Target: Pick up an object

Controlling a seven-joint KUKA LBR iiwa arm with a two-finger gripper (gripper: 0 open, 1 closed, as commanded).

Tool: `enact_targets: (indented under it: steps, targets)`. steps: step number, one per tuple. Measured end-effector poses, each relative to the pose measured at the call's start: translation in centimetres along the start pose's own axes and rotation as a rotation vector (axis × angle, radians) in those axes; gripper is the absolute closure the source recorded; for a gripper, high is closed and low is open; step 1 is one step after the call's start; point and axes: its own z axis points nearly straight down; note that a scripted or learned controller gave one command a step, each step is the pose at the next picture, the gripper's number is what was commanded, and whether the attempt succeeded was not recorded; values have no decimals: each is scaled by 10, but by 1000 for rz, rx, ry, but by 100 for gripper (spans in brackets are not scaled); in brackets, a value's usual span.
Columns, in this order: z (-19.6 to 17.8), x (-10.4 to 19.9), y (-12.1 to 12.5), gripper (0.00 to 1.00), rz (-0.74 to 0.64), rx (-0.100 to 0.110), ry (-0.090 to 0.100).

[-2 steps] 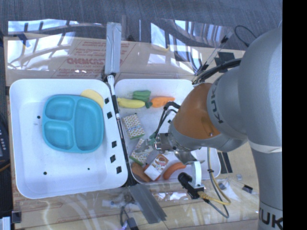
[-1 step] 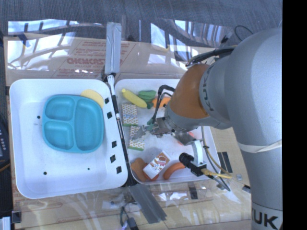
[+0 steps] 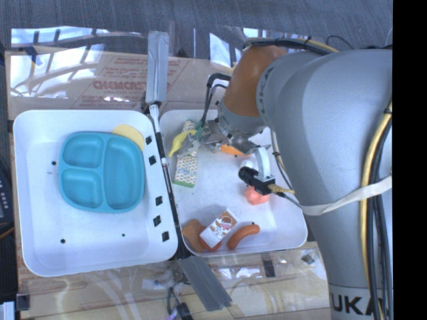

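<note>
Yellow banana (image 3: pixel 179 143) lies at right bin's (image 3: pixel 293 235) far-left corner, just beside claw (image 3: pixel 200 135); arm slants in low, presumably to reach it. Claw state: cannot tell.

"UKA" on the arm's base (image 3: pixel 353 303); faint red print on cardboard (image 3: pixel 120 79).

I see two bins side by side on the worktop. The left bin (image 3: pixel 33 245) holds a divided tray (image 3: pixel 102 172). In the right bin (image 3: pixel 293 235), a packet (image 3: pixel 187 167) lies behind, sausages (image 3: pixel 230 235) in front, the arm (image 3: pixel 320 132) overhead.
</note>
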Motion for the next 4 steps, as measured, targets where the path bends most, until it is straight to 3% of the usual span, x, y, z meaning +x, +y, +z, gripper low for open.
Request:
enact_targets:
  steps: [1,2,3,4]
  targets:
    - [-3,4,-60,0,-30,5,3]
    - [1,-11,10,0,-89,41,16]
    - [-10,-10,17,100,-99,15,4]
    - [-92,-14,21,100,112,8,1]
